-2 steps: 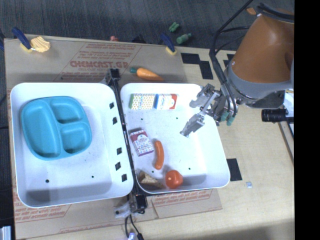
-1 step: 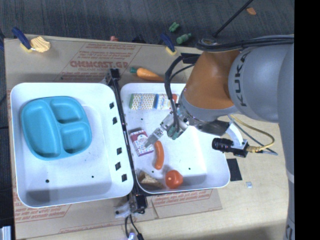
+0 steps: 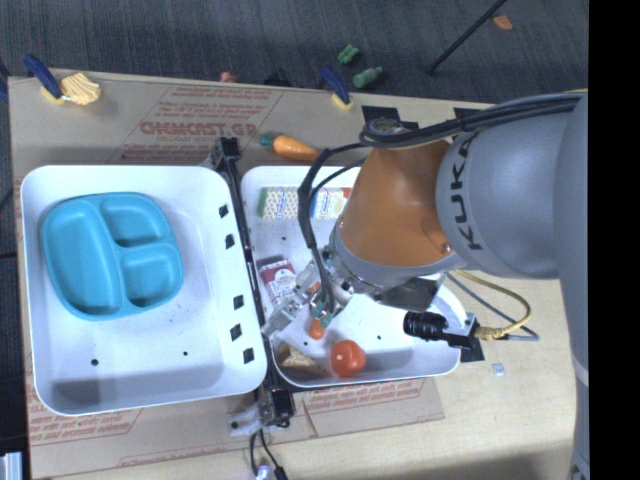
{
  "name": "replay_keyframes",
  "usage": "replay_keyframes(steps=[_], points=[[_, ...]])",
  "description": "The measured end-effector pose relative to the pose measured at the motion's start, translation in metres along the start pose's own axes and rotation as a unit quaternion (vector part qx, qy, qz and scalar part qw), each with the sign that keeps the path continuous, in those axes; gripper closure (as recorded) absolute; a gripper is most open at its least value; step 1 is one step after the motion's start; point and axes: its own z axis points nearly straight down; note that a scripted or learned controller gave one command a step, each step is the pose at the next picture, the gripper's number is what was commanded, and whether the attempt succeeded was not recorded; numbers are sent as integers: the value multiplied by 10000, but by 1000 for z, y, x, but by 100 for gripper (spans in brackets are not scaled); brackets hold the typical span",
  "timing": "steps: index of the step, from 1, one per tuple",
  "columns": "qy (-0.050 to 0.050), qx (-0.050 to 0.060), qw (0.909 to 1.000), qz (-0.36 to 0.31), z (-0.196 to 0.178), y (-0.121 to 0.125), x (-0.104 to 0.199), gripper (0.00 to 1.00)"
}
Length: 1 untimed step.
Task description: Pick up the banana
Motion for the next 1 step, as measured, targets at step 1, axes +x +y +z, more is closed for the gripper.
replay_keyframes(steps=[1], points=[[-8, -7, 9825, 1863, -60, 53, 48, 0]])
